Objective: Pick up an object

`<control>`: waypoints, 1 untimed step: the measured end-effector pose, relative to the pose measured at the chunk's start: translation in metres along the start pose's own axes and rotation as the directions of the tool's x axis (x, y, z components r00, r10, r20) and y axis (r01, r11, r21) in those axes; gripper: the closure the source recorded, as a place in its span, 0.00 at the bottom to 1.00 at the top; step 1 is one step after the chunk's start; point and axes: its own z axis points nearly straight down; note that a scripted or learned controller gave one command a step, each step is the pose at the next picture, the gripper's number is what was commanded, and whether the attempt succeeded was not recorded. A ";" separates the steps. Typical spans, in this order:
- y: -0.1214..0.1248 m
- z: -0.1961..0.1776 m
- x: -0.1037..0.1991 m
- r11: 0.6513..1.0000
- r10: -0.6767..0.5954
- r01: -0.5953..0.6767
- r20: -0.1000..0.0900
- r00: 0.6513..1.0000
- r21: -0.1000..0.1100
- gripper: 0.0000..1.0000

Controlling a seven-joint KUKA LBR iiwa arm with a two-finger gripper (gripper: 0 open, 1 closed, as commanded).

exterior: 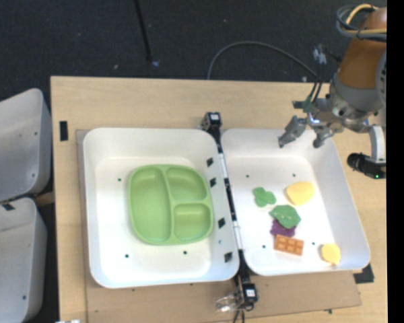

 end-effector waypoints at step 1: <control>-0.006 0.065 -0.007 1.000 0.001 -0.001 0.000 1.000 0.007 0.00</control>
